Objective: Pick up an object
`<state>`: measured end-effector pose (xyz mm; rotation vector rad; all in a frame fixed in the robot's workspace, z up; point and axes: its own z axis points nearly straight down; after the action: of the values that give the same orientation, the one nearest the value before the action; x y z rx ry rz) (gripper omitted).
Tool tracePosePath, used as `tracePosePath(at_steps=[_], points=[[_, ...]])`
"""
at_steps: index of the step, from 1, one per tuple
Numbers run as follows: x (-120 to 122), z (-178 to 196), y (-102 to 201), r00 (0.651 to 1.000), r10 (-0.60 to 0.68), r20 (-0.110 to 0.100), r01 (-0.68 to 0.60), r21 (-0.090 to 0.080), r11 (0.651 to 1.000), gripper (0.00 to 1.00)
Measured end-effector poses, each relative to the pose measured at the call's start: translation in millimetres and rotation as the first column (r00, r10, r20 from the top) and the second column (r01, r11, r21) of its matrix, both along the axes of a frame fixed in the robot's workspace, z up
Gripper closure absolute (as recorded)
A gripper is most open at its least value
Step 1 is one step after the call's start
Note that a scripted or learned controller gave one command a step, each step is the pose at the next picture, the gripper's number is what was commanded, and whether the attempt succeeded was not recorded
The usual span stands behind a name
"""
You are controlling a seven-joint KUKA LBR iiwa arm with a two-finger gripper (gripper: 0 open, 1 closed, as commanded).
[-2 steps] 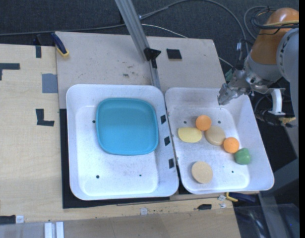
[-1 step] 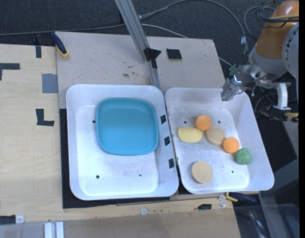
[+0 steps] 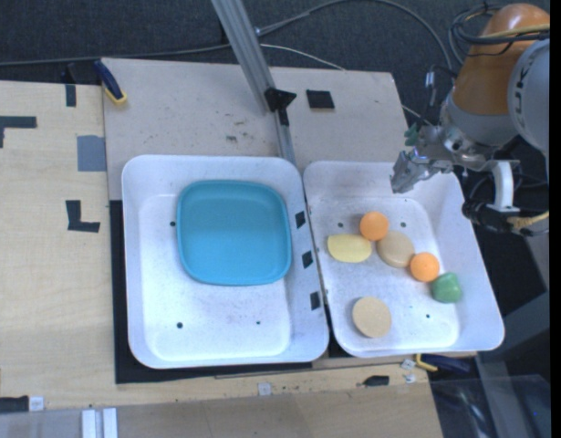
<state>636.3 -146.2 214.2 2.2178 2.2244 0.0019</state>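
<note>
The right bin [image 3: 348, 190] holds several small food-like pieces: an orange ball [image 3: 374, 225], a yellow oval [image 3: 349, 248], a tan piece [image 3: 397, 249], a second orange ball [image 3: 424, 266], a green piece [image 3: 446, 287] and a round tan disc [image 3: 371, 317]. My gripper [image 3: 403, 179] hangs over the bin's far right corner, above and behind the orange ball, apart from every piece. Nothing shows between its fingers.
The left bin [image 3: 143, 245] carries a turquoise square plate [image 3: 233, 231]. A slanted metal pole [image 3: 253, 53] rises behind the bins. Cables trail by the arm at the right. Tape marks dot the wooden bench at the left.
</note>
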Motion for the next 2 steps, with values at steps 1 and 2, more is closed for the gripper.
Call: tracePosePath(at_steps=[1, 2], points=[[-21, 13, 46, 1.000, 0.001, 0.000, -0.001, 0.000, 1.000, 1.00], [-43, 23, 90, 1.000, 0.001, -0.001, -0.001, 0.000, 1.000, 1.00]])
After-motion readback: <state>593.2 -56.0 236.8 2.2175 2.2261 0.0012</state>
